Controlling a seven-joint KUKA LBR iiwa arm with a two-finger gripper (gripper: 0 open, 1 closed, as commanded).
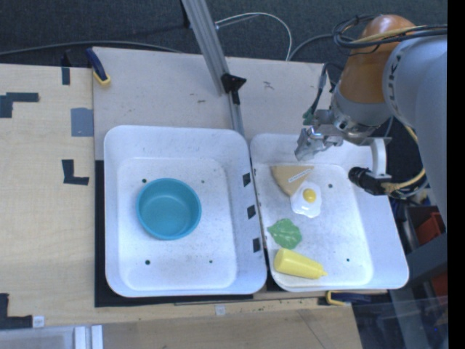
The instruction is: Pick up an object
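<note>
So the gripper (311,145) is hanging over the back edge of the right bin (378,257), and honestly I cannot tell what state it's in. The tan wedge (290,178) is sitting just below it in the view, point aiming toward the front. Right bin is holding four things: wedge, fried egg (308,199), green leaf (284,233), yellow piece (296,264). One blue bowl (169,208) in the left bin (123,264).

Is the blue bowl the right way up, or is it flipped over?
Right way up. The blue bowl in the left bin shows its round rim and hollow inside facing the camera.
</note>
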